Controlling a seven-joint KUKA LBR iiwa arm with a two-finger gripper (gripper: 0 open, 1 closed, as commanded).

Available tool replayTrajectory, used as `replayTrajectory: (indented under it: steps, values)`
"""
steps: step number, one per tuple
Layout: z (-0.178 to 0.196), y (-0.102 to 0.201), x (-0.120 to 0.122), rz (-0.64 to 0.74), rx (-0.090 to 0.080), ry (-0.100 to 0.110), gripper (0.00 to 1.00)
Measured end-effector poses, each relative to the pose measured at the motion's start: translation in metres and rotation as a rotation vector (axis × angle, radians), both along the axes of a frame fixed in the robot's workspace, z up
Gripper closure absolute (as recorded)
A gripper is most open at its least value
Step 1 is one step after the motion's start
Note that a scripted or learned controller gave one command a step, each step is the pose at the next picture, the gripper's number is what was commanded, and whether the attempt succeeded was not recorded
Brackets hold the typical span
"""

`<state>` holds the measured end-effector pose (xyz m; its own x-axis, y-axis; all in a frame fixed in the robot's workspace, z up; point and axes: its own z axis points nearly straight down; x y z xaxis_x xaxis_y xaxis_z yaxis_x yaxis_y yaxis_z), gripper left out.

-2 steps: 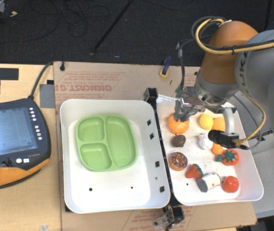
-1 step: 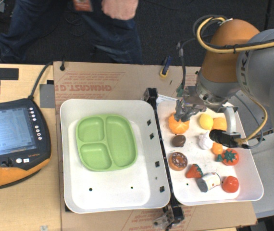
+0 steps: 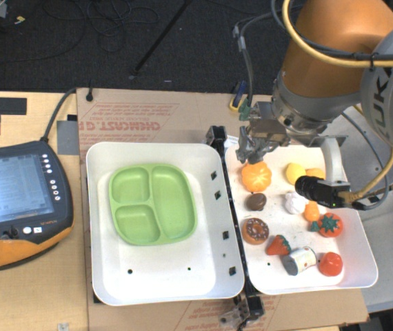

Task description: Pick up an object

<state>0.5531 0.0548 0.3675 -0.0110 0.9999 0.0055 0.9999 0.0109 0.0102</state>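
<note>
Tool perhaps touching orange fruit.

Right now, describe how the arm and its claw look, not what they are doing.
The big rounded grey arm wears a wide glossy orange band above the wrist. A yellow-edged cable loops around that band, and thinner dark cables hang beside it. Black lettering marks the grey shell at the right. The small dark grey metal claw sits under a boxy grey mount.
</note>
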Motion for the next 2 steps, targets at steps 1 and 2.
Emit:
replayTrajectory:
  steps: [1,2]
  values:
    - [0.0005,-0.0046,0.0007,-0.004,-0.007,0.015,1.0]
    - [0.0096,-0.0038,0.0007,0.003,-0.008,0.019,1.0]
